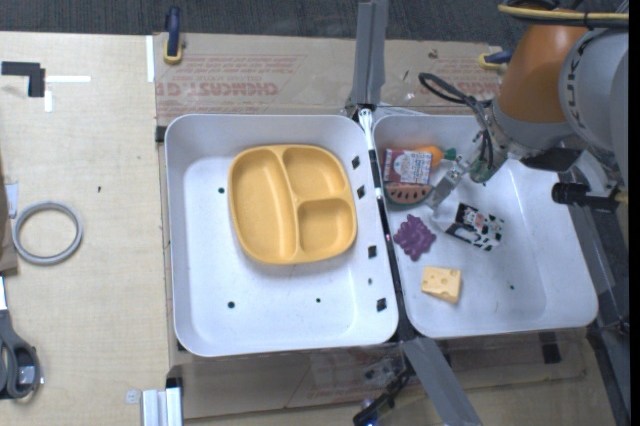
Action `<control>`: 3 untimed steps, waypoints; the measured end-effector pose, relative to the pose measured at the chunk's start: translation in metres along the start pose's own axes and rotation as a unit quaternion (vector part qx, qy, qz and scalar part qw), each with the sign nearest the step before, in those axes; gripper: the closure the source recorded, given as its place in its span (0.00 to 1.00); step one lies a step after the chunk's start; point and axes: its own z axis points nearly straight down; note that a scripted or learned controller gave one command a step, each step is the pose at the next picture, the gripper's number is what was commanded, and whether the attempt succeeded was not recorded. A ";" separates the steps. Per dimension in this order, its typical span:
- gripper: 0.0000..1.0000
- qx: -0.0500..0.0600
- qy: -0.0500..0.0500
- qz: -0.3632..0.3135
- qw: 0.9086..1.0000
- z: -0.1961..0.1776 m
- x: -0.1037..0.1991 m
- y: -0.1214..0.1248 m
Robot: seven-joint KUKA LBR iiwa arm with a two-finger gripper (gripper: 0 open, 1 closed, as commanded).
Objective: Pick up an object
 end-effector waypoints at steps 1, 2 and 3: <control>0.00 0.000 -0.001 0.181 0.984 0.008 0.008 0.025; 0.00 0.001 0.000 0.323 0.946 -0.001 -0.027 0.021; 1.00 0.006 -0.001 0.323 0.947 -0.009 -0.028 0.017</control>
